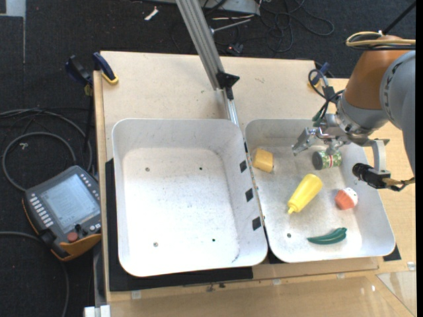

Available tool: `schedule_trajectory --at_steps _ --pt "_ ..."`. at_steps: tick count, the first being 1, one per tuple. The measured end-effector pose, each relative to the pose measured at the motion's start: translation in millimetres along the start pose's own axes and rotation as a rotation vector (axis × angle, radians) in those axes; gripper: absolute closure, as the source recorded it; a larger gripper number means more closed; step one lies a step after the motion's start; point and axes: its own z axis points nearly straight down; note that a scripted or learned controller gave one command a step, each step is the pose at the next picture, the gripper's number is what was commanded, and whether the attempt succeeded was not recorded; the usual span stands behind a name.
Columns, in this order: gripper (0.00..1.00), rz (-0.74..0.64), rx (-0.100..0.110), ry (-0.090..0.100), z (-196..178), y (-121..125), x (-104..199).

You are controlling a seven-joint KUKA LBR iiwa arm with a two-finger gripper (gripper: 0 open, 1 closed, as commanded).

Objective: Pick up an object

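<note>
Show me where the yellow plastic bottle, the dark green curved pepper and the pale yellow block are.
yellow plastic bottle [305, 192], camera view, middle of its body.
dark green curved pepper [327, 237], camera view, middle of its curve.
pale yellow block [264, 160], camera view, its top face.

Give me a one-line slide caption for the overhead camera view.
KUKA arm's pincer poised over the right bin, which holds a yellow bottle, yellow block, green pepper and orange-red piece.

no readable text, labels or numbers

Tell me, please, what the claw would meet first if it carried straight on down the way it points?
Probably the small dark green cylinder just under the claw; otherwise the right bin floor. Depth is unclear from above.
</note>
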Motion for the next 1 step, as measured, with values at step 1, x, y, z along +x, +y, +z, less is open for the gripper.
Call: schedule_trajectory --at_steps 1 --pt "0.0 -0.002 0.012 0.004 32.8 0.0 0.8"
